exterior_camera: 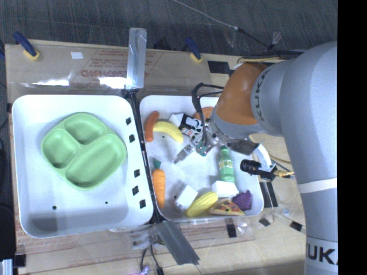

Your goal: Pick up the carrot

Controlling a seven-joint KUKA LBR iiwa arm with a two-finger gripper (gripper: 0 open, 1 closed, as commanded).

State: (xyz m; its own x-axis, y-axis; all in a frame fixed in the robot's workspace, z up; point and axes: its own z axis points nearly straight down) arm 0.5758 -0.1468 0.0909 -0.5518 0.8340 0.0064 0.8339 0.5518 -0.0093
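Arm (298,125) cut off at right

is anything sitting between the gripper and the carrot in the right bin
Nothing visible does. The gripper hangs over bare white floor near the middle of the right bin; the carrot lies below and left of it, along the bin's left wall. The banana lies above that path.

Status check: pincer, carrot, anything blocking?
Pincer open, mid right bin, holding nothing. Carrot apart, against the bin's left wall. White block close beside it.
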